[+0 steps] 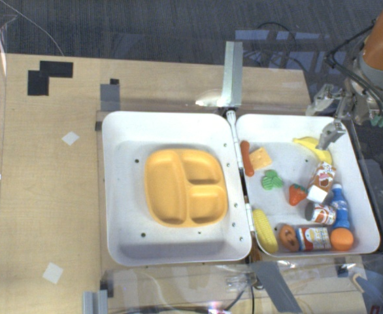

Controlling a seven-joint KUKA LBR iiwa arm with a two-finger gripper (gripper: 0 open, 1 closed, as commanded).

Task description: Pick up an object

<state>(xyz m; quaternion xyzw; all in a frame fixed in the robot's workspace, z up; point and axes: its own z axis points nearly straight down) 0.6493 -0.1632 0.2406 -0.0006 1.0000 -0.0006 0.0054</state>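
Grey arm over the right bin's far right corner, and I see nothing held.

From my seat the gripper (331,135) hangs above the far right corner of the right bin (280,131), just over the banana (312,148); I cannot tell whether its jaws are spread or pressed together, and I see nothing between them. The things I could pick all lie in that bin: a sausage (246,158) along the left wall, a cheese wedge (260,158) beside it, a green piece (272,180), a strawberry (298,194), a corn cob (264,229) near the front left, and a cluster of small bottles (325,198) down the right side, with an orange (342,239) at the front right. I see the left bin (123,175) bearing a yellow divided tray (185,187), well apart from the gripper.
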